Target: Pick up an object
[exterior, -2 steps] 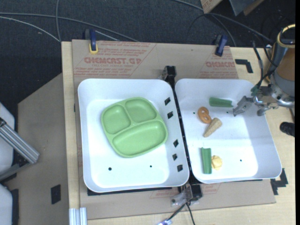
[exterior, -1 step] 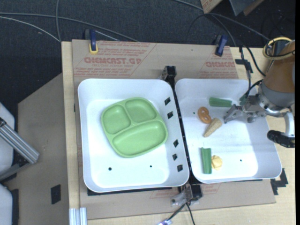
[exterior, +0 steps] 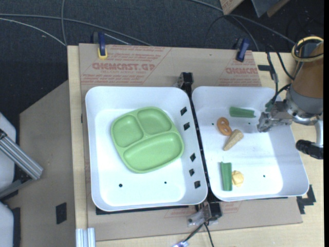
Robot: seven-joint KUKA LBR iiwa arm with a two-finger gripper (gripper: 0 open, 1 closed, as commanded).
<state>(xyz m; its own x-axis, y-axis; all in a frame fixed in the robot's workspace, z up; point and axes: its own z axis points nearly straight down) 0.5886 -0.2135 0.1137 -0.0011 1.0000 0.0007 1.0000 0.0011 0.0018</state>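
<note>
The right bin (exterior: 288,169) holds several small toy foods. A green block (exterior: 241,112) lies near its back. An orange pretzel (exterior: 223,125) sits to the left, with a tan cone-shaped piece (exterior: 233,139) just below it. Toward the front lies a green stick (exterior: 225,176) beside a small yellow piece (exterior: 237,177). My gripper (exterior: 265,122) hangs over the right bin's back right part, just right of the green block, with nothing seen between its fingers.
The left bin (exterior: 103,179) holds a green divided plate (exterior: 147,138). A black divider with clips (exterior: 189,133) runs between the bins. The arm's orange band (exterior: 309,81) stands at the right edge. Cables cross the dark floor behind the bench.
</note>
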